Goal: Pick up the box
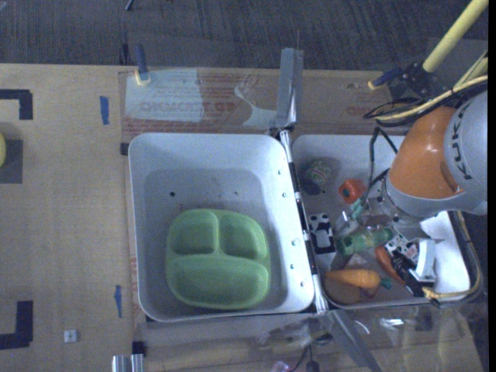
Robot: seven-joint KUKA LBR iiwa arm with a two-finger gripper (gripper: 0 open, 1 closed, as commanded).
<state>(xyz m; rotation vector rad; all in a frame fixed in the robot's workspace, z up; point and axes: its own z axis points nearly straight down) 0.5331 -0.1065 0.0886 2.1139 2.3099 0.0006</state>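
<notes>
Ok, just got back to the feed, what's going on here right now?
The grey arm with the orange band is reaching in from the right over the right bin, down among a clutter of small items. Among them are an orange carrot-like piece, a green item and a small black-and-white box by the divider. I can't tell if anything is held. The left bin holds a green divided tray.

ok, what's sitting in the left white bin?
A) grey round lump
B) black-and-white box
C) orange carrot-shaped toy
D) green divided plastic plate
D: the green divided plastic plate lies flat on the floor of the left white bin; the small clutter is all in the right white bin.
</notes>
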